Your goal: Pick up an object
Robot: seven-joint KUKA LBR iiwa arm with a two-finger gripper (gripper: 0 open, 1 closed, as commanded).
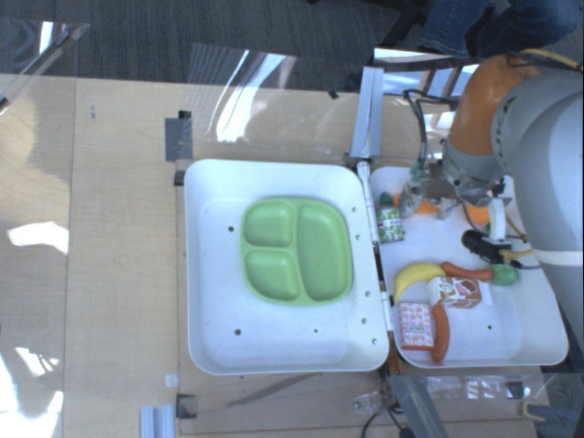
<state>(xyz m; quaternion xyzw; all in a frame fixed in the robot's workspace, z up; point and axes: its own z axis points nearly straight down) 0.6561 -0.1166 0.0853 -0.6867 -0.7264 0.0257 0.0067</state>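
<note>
In the right bin [538,331], nearest the camera, lie a red-and-white packet [415,325] and a sausage [442,330], with a banana [415,278], a small carton [454,292] and a carrot [471,271] just beyond. The left bin [205,272] holds a green divided plate [297,250]. Farther back, the gripper [427,196] hangs low over the right bin's far end by a green-labelled can [390,224] and an orange piece [422,208]; whether its jaws are open or grip anything cannot be told.

No legible text for you on the bench.
You see printed packets [415,325] in the right bin [538,336], their lettering too small to read.
</note>
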